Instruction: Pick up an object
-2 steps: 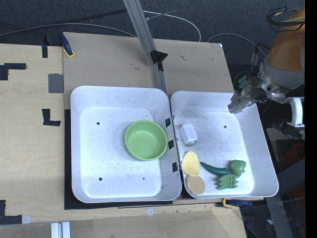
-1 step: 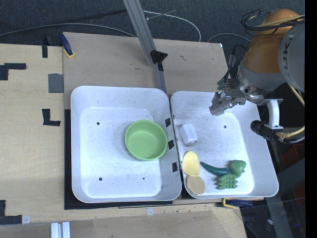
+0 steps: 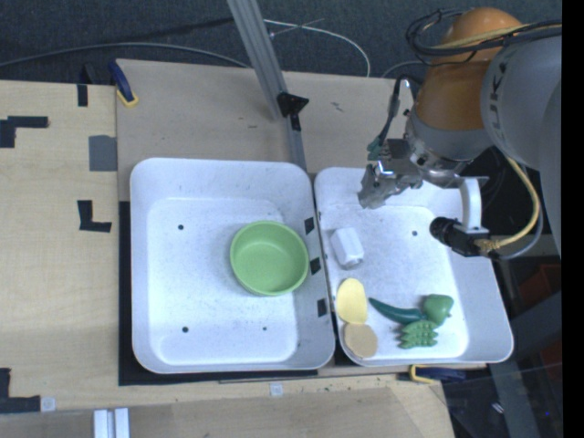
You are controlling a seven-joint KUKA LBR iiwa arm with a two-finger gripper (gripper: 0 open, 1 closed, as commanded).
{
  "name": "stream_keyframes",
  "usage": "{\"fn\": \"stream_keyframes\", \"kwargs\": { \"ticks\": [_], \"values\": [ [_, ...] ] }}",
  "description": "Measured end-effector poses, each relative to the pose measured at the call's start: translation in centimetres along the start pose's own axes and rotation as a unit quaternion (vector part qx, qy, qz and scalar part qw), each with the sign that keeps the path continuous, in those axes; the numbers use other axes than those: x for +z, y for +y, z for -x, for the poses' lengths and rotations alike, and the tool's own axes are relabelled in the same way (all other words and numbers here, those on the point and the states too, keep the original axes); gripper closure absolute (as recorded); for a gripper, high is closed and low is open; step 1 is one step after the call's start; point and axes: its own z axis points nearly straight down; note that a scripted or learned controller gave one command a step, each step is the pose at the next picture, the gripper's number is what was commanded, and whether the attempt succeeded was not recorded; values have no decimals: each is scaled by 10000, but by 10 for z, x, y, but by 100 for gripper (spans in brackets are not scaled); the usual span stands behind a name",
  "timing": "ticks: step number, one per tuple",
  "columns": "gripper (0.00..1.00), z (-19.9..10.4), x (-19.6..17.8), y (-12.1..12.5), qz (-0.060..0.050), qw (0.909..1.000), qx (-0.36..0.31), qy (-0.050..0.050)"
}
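My gripper (image 3: 376, 192) hangs over the far left part of the right bin (image 3: 474, 272), above the bin floor, with nothing visible between its tips. A small white block (image 3: 347, 246) lies just below it, toward the front. Further forward lie a yellow oval piece (image 3: 351, 300), a tan round piece (image 3: 360, 340), a dark green pepper-like piece (image 3: 401, 311) and a green ridged piece (image 3: 419, 336). A green bowl (image 3: 268, 257) sits in the left bin (image 3: 173, 245).
A grey pole (image 3: 260, 44) rises at a slant behind the bins. Cables loop across the dark floor at the back. The arm's grey body and orange band (image 3: 465, 71) fill the upper right.
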Motion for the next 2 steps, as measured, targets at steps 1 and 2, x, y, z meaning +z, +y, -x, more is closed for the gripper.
{"fn": "stream_keyframes", "kwargs": {
  "ticks": [1, 2],
  "values": [
    [100, -55, 15, 0, -16, 10000, 1, -1],
    [100, -112, 27, 5, -14, 10000, -1, -3]
  ]
}}
